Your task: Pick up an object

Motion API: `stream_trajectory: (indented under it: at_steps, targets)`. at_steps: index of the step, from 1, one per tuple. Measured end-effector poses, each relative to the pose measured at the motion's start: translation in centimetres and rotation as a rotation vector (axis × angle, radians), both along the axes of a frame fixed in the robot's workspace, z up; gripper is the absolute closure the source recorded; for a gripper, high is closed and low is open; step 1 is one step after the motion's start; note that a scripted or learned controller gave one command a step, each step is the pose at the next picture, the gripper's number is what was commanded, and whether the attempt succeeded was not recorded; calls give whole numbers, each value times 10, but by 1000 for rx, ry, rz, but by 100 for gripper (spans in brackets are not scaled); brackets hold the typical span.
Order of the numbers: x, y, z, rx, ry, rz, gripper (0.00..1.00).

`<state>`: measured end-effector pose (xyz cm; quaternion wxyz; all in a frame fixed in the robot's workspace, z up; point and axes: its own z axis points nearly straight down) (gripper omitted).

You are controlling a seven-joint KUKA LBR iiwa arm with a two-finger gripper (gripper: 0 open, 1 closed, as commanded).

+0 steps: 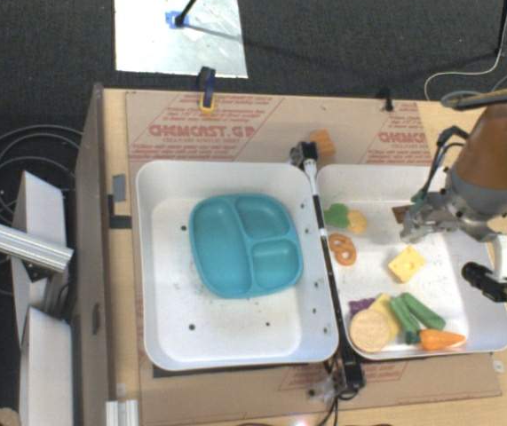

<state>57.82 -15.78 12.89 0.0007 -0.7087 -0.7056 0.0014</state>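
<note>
You are looking down on two shallow white bins set side by side on a cardboard-covered bench. The left bin (169, 327) holds a teal divided plate (245, 244) with three compartments, lying flat near the middle. The right bin (488, 331) holds the toy food you could pick from: a green lettuce-like piece (336, 215) and a small yellow piece (357, 223) touching it near the bin's left wall, an orange pretzel (343, 249) just below them, a yellow cheese wedge (406, 264) near the middle, and a cluster at the near edge made of a round tan cracker (371, 331), a purple piece (360, 306) tucked behind it, green bean pods (415, 313) and an orange carrot (442, 338) lying side by side. The arm (493, 162) comes in from your right, its orange band sitting above the right bin, and the gripper (415, 223) hangs over the upper middle of that bin, just above and to the right of the cheese wedge. You cannot tell from this angle how the tool is set, and nothing from the bin shows lifted at its tip; every piece appears to lie on the bin floor. A small orange block (322, 140) sits on the cardboard behind the bins, beside the clamp (304, 155) at the top of the divider.
</note>
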Motion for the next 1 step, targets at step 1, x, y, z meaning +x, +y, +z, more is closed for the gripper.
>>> stream_trajectory:
  at_steps: [1]
  targets:
    - [4,3,-1,0,-5,6,0]
